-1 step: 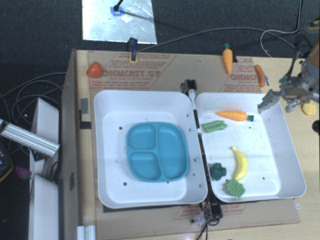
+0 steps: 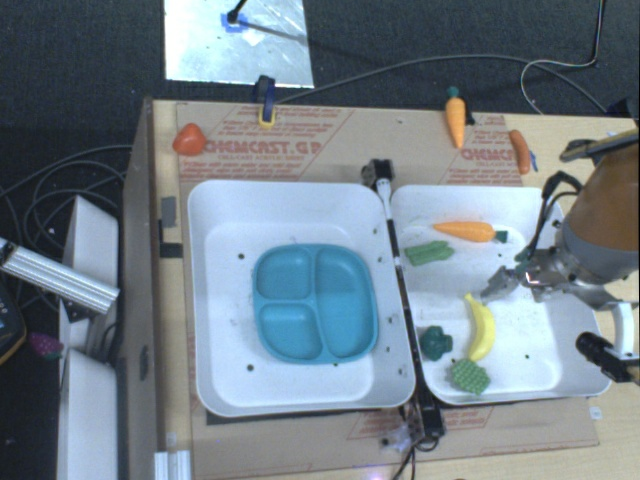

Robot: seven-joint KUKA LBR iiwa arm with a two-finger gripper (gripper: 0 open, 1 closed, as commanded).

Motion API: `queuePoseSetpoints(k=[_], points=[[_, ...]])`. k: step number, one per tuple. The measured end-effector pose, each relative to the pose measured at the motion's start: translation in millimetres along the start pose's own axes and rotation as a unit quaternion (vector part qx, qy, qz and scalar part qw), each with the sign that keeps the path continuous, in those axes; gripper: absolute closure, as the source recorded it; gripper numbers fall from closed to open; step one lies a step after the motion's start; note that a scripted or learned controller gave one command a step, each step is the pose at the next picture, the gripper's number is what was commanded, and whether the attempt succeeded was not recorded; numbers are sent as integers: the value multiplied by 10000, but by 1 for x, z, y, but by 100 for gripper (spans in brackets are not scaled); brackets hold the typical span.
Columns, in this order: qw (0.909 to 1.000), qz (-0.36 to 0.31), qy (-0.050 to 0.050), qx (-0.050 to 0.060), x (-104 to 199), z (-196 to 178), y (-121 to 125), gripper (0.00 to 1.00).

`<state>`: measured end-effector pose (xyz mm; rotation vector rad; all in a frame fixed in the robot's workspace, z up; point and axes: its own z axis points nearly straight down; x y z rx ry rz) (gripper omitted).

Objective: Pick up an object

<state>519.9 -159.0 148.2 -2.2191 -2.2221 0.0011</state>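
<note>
The gripper [image 2: 505,284], whose opening I cannot tell, hangs at 2 o'clock from the toy banana [image 2: 481,328]: probably light, stiff, slippery; grasp mid-curve.

Arm [image 2: 610,218] in from the right edge of the table, orange band above the wrist visible at the frame's right side, grey wrist section just below it. Wrist is low over the right bin [image 2: 530,383], near its right wall, roughly mid-depth. Gripper [image 2: 505,283] points left toward the bin's middle, tilted down at a slant. Finger spacing too small and blurred to read. Nothing visibly between them.
</note>
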Motion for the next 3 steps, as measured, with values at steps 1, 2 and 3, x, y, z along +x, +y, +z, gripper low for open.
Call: queuePoseSetpoints(k=[1, 2, 3], points=[[10000, 2, -3, -15, 25, 64, -17, 0], [10000, -5, 1, -29, 26, 53, -16, 100], [10000, -13, 3, -20, 121, -37, 22, 100]])
